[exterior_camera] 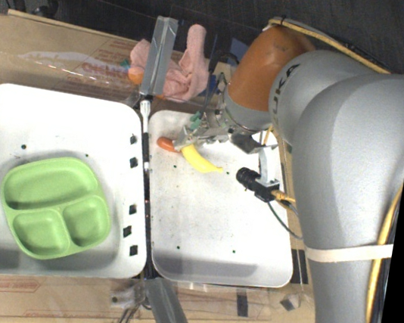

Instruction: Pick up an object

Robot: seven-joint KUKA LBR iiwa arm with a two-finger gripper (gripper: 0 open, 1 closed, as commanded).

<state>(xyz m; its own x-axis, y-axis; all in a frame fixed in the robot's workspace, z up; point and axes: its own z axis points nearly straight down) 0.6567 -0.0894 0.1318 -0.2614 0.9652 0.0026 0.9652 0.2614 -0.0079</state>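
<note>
In the right bin (214,228), near its far left corner, lie a yellow banana (202,161) and a small orange carrot-like piece (166,143). My gripper (193,134) hangs low over that corner, just above the banana's far end and right of the orange piece. Its metal parts and a greenish bit blur together there, so the fingers' state is unclear. I cannot tell whether it touches either object. A green divided plate (56,205) rests in the left bin (10,117).
A pink cloth (179,69) lies on the bench behind the bins, beside a grey post (159,54). The bulky grey arm (337,179) covers the right side of the right bin. Black clips (133,207) line the divider between the bins.
</note>
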